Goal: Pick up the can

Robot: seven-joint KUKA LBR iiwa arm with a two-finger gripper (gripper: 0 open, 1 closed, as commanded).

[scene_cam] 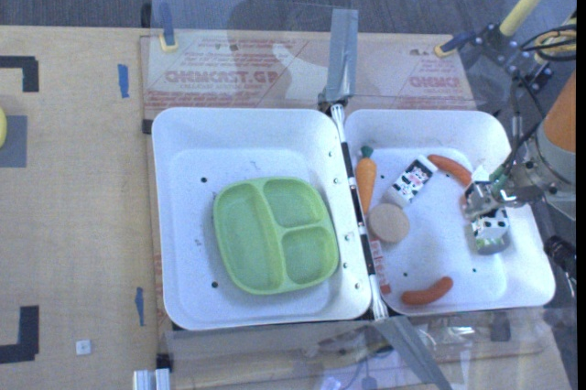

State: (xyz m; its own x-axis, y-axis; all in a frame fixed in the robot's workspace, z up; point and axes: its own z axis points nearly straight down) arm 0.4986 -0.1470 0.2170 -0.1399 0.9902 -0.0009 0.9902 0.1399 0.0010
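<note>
Two white bins, one green tray, six small things on a wooden worktop (73, 223).

We count two shallow white bins: the left bin (183, 150) holds one smooth green plastic tray (275, 234) with three compartments. The right bin (439, 127) at middle right holds two glossy sausages (427, 291), one tapered orange carrot (365, 182), one round tan disc (388, 222), one black-and-white carton (411, 182), and one cow-patterned can (491, 231) near the bin's right wall. The pincer (482, 197) sits just above the can; we cannot tell its state.
</note>
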